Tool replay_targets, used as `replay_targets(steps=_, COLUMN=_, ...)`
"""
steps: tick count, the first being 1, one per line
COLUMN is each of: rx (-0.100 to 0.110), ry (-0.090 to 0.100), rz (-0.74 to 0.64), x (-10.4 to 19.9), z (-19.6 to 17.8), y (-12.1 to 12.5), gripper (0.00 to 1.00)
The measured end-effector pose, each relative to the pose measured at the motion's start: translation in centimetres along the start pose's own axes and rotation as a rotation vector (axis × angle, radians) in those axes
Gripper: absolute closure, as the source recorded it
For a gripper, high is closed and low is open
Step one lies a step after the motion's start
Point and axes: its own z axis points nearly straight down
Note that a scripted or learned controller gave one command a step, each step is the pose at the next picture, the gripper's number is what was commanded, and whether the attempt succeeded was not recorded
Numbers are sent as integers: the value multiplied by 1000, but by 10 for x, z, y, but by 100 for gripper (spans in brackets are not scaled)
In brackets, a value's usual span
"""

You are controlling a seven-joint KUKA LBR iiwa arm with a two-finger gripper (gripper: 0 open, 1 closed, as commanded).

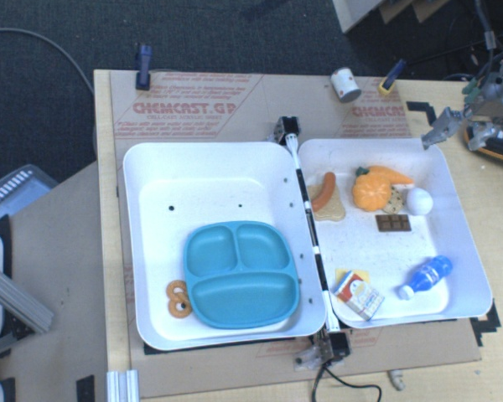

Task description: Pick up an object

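The right bin (463, 224) holds a brown sausage (323, 189) on a slice of bread (331, 211). Beside them lie an orange fruit (370, 193), an orange carrot-like piece (390, 174) and a white ball (418, 200). A dark chocolate square (393, 222) lies just below these. Nearer the front are a blue bottle (425, 275) and a small printed carton (358, 294). My gripper (453, 124) hangs above the bench just past the right bin's far right corner, apart from every object, and holds nothing that I can see.
The left bin (151, 182) holds a blue divided plate (241, 272) and a small pretzel (179, 298) at its front left. A white cylinder (344, 83) and a blue clip (142, 65) lie on the bench behind the bins.
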Motion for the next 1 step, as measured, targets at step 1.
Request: replay_targets(steps=1, rx=3, ry=2, rz=-1, x=54, z=108, y=16, gripper=0)
